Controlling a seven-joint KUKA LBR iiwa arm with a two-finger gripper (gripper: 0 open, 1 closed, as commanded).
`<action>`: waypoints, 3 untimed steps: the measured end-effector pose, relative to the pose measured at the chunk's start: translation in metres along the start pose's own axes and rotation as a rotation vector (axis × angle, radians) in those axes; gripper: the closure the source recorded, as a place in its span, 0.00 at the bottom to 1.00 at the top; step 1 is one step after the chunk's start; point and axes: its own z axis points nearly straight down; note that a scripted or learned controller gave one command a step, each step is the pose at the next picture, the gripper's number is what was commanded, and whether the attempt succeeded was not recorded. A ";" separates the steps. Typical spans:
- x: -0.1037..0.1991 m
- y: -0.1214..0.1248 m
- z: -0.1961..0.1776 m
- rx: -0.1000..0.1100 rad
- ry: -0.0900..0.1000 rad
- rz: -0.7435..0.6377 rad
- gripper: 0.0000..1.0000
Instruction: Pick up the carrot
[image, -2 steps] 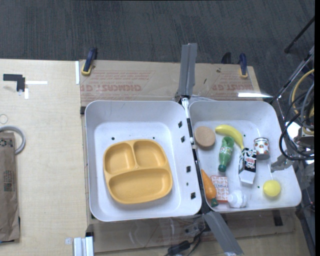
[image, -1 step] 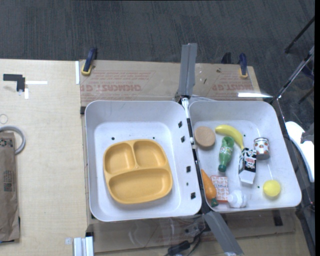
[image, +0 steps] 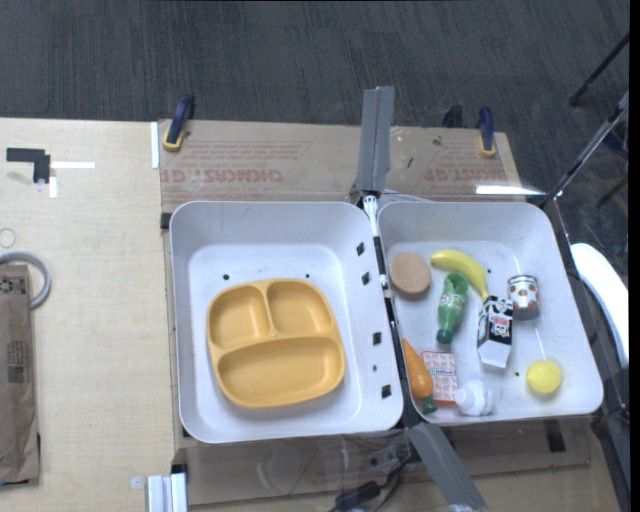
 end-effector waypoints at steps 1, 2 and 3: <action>-0.008 -0.007 0.000 -0.001 0.000 -0.036 0.00; -0.008 -0.007 0.000 -0.001 0.001 -0.037 0.00; -0.010 -0.007 0.014 -0.005 -0.001 -0.755 0.00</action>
